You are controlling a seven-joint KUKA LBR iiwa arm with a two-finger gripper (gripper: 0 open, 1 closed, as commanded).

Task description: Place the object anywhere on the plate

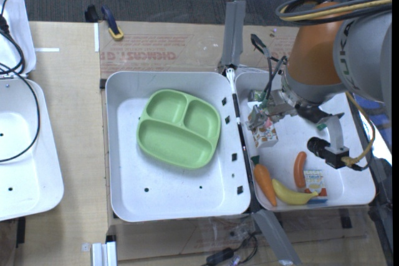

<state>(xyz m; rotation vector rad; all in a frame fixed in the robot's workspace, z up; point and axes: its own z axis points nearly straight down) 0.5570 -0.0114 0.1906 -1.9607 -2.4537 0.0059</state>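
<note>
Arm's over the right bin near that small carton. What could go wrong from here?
1. The small carton sits close to the bin's left wall, so a grasp there may clip the wall.
2. The green plate lies in the other bin, so the object must clear the divider.
3. The carrot, banana and sausage lie nearby and might get nudged.

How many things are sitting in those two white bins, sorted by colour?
Green: 1, the divided plate in the left bin
Orange: 2, the carrot and the sausage
Yellow: 1, the banana
White printed cartons: 2, the small box and the packet
Total: 6
</note>
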